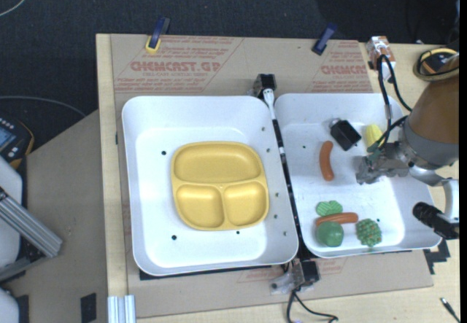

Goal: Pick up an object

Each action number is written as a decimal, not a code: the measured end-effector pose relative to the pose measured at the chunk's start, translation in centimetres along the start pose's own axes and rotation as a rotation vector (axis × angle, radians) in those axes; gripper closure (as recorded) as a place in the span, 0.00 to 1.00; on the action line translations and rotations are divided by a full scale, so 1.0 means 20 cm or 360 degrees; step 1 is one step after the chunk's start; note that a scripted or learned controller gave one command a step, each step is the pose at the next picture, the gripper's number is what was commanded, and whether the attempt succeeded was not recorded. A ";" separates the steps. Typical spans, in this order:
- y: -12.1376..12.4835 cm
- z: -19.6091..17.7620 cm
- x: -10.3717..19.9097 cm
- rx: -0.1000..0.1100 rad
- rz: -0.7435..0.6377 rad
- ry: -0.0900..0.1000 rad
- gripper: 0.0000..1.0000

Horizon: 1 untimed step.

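Lying in the right bin (pixel 292 168) are a toy sausage (pixel 326 160), a black block (pixel 345 133), a yellow piece (pixel 373 134) and, toward the near edge, a green pepper (pixel 330 233), a leafy green (pixel 328 208), a small orange-red stick (pixel 337 218) and a broccoli floret (pixel 368 232). Just right of the sausage hangs the pincer (pixel 371 168), low over the bin floor, its grip too unclear to tell. The left bin (pixel 146 168) on the counter (pixel 109 95) holds a yellow divided plate (pixel 219 184).
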<state>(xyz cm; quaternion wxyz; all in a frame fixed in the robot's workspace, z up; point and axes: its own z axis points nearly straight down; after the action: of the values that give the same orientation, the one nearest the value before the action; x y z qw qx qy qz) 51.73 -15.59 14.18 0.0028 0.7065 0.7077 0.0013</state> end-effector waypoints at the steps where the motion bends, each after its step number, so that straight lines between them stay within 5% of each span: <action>1: 0.05 -0.26 -0.03 -0.0002 0.0001 -0.0002 1.00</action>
<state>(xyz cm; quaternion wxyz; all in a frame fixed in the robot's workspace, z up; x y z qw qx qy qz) 52.73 -16.16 19.30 0.0037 0.7068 0.7074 0.0014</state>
